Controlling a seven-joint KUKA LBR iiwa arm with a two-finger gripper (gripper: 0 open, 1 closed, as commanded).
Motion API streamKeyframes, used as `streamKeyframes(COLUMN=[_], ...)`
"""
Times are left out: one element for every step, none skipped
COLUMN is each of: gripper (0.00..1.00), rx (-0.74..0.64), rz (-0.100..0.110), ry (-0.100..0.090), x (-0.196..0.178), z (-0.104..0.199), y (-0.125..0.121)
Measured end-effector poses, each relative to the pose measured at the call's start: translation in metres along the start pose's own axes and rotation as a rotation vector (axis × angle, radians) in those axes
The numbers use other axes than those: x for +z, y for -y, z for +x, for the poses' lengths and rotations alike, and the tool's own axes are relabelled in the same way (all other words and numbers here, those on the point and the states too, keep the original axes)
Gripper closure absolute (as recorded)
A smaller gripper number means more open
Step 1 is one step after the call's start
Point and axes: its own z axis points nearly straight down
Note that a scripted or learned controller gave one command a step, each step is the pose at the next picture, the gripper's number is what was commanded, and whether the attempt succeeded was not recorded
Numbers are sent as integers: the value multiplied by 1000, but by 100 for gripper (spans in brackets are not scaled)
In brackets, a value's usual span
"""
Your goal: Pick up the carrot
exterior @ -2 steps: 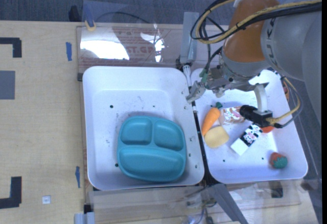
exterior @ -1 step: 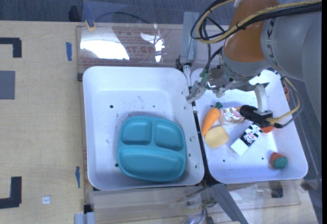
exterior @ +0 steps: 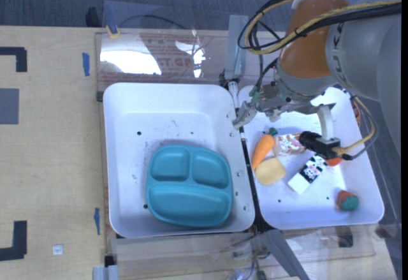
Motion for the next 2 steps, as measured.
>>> streamKeyframes(gripper=[0, 0], rx=[0, 0], rz=[0, 0], ry=[0, 0], x=[0, 0], z=[0, 0], y=[0, 0])
